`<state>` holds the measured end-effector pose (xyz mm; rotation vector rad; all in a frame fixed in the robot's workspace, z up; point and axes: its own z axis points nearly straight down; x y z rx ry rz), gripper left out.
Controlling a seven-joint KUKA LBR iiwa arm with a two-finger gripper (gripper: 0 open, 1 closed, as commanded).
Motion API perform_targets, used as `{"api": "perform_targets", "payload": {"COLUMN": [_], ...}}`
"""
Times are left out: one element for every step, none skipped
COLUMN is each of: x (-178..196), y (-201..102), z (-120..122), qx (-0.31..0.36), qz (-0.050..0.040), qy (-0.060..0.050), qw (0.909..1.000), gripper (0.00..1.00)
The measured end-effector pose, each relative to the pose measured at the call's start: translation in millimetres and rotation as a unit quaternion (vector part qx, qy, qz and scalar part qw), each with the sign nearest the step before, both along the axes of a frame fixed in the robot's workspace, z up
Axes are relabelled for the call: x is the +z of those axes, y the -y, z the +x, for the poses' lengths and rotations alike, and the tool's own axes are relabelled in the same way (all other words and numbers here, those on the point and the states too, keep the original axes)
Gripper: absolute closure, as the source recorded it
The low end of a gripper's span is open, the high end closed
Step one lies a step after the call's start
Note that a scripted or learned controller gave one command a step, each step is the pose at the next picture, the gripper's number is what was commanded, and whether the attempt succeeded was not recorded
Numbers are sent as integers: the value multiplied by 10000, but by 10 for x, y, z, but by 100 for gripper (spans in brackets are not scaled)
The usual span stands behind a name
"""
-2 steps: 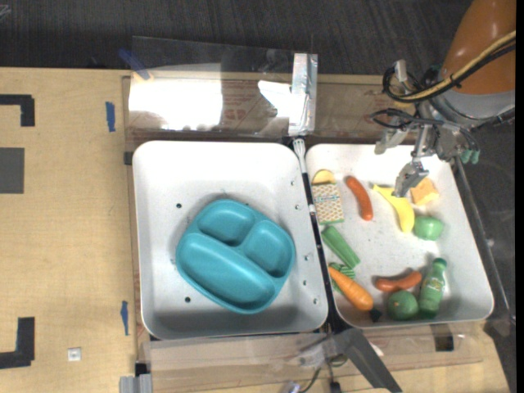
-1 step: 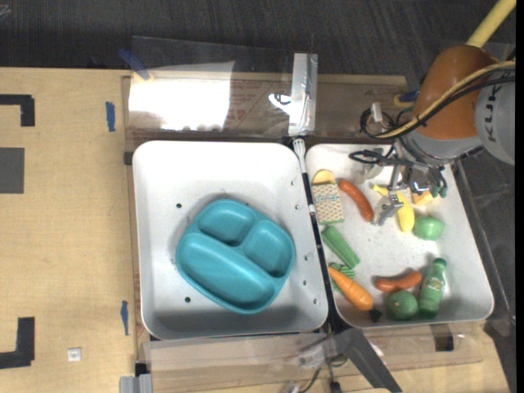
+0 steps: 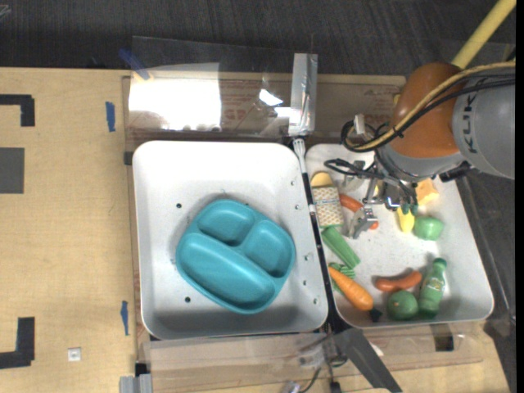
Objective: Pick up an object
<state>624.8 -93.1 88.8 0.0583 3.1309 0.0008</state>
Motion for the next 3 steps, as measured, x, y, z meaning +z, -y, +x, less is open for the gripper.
{"api": "perform_targets", "payload": {"x": [-7,-1,-10], "y": [452,73,940], "z": [117,95,168], "qx": [578,1286,2766], "qz": [-16,-16,-37], "qy": [8,-2,3], "qw": [9983,9917,9610], "gripper": [0,0,0]}}
